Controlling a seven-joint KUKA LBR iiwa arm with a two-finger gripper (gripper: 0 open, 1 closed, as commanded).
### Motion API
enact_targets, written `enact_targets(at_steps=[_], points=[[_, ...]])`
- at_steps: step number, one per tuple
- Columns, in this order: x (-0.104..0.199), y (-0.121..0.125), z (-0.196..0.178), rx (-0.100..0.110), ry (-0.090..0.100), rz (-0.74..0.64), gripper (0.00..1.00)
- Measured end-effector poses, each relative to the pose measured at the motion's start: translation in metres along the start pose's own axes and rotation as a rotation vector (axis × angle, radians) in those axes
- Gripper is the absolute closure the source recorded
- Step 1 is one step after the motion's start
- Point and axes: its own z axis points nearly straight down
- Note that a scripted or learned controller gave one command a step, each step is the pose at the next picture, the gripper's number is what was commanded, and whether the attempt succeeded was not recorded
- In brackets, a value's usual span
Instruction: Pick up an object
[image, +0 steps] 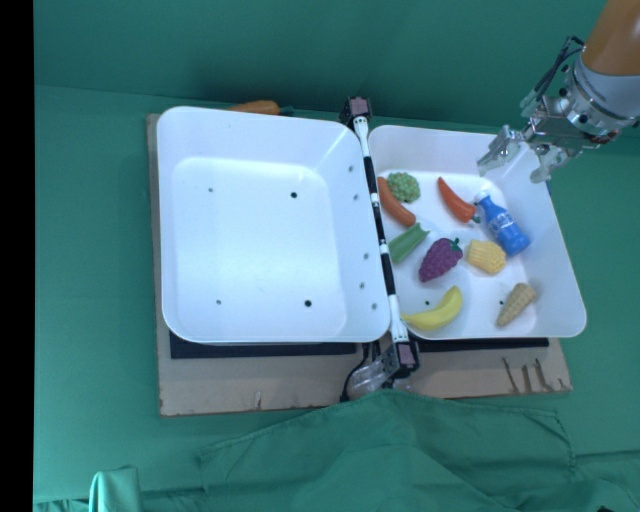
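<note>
Green cloth (90, 250) covers the worktop and rises behind as a backdrop; a brown cardboard sheet (250, 395) lies flat on it — edges showing. A rumpled fold of green fabric (400, 450) bunches along the near edge; light is even.

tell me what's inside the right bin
The right bin holds a banana, grapes, corn, blue bottle, two carrots and more toy food. Nothing looks covered.

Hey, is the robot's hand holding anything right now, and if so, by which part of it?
Nothing is held. The hand hangs open above the right bin's far corner, with no object between its fingers.
</note>
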Motion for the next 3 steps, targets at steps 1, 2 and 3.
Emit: enact_targets(at_steps=[1, 2, 3], points=[[0.010, 0.009, 0.103, 0.010, 0.003, -0.002, 0.00], [0.008, 0.012, 0.083, -0.007, -0.002, 0.002, 1.00], [-0.029, 0.071, 0.044, -0.010, -0.004, -0.002, 1.00]])
